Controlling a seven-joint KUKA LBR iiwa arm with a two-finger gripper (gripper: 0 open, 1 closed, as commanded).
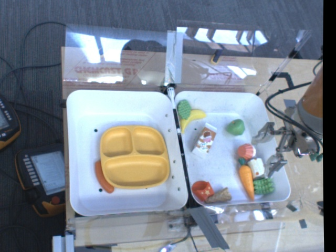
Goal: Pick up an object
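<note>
Gripper (273, 148) sits over the right edge of the right bin (223, 100), fingers spread and nothing between them — released. Nearest items: tomato (245, 151), small white block (256, 167) and carrot (246, 181), all just to its left; a green ridged piece (264, 186) lies below. Milk carton (205, 140) and green ball (236, 126) are further off. Yellow tray (135, 156) occupies the left bin (84, 109). Judged step: approach, no grasp yet. Next move calls for centring over one item — probably the white block — then descending and closing.
</note>
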